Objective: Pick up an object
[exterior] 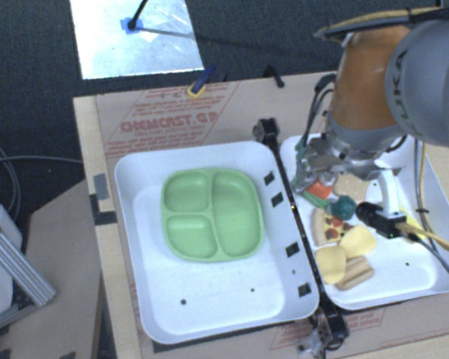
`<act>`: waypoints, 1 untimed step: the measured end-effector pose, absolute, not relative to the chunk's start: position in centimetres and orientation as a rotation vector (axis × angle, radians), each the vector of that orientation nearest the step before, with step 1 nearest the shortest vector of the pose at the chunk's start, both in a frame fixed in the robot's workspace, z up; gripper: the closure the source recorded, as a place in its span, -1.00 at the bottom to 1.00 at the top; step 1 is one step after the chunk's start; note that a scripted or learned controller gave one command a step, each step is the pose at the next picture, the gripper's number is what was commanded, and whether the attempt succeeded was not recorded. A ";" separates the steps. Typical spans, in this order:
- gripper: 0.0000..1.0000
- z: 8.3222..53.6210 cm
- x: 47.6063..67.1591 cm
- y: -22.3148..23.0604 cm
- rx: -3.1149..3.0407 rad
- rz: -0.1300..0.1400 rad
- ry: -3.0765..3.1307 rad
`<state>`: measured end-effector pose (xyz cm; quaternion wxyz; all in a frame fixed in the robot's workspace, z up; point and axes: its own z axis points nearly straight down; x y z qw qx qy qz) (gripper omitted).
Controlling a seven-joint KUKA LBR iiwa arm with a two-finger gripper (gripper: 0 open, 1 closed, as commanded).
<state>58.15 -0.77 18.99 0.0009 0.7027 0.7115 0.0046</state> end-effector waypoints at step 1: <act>1.00 25.4 54.7 5.1 2.208 0.012 2.232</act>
